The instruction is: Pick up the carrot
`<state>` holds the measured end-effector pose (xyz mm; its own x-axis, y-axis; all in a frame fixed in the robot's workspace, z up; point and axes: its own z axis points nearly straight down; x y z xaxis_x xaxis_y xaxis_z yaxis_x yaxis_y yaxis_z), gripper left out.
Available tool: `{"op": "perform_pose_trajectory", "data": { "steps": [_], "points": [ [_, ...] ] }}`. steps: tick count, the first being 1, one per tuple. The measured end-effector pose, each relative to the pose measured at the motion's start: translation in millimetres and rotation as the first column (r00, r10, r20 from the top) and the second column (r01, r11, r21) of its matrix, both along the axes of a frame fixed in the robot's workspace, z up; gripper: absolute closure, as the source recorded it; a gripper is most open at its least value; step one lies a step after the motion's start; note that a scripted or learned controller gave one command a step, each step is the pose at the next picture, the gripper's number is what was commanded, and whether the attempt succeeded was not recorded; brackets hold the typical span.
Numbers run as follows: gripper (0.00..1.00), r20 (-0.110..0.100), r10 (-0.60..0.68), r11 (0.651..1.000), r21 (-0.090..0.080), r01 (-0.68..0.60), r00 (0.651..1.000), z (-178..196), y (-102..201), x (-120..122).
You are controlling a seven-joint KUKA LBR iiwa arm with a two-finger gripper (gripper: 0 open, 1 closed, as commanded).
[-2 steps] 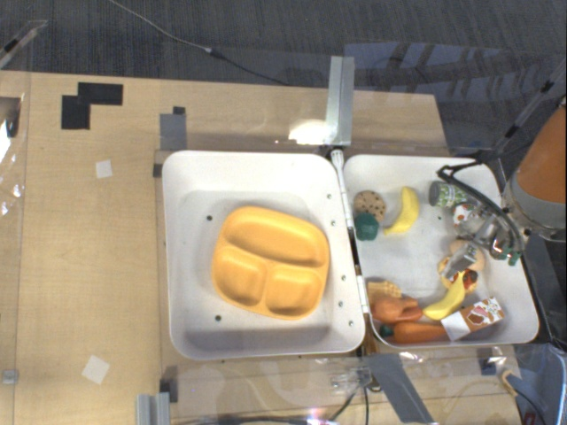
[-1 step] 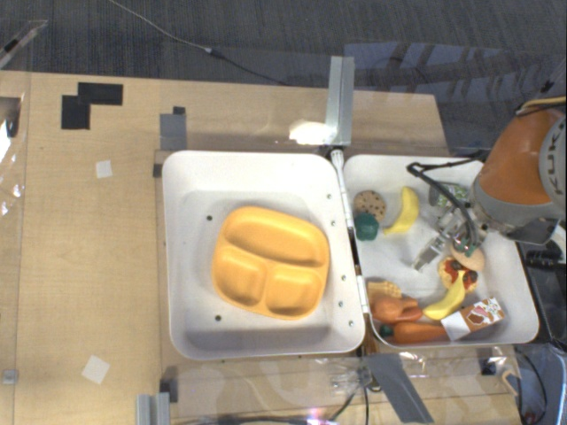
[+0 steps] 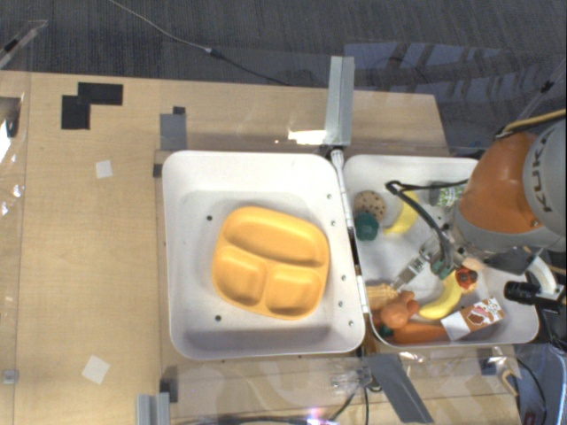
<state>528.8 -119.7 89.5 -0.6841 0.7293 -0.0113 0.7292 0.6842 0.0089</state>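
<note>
In right bin point(image 3: 381, 171) — carrot point(image 3: 416, 333) just below hand point(image 3: 416, 271); hand spread, grasping nothing.

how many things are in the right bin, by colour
Yellow: 2, the bananas and
Orange: 2, the carrot and a toy
Teal: 1
Beige: 1, the cookie
Red: 1
White: 1, the packet
Total: 8

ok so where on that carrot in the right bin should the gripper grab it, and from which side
Probably mid-length on the carrot, coming straight down with the fingers across its narrow width. It lies flat and lengthwise along the near wall of the right bin, with a banana just behind and a small packet at its right end, so its bare middle looks the freest part. The gripper hangs above it.
</note>
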Motion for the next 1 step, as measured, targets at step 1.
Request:
{"op": "perform_pose_trajectory", "data": {
  "steps": [1],
  "points": [
    [0.0,-0.005,-0.203,0.979,0.002,0.203,0.979,57.3,-38.7,58.7]
  ]
}}
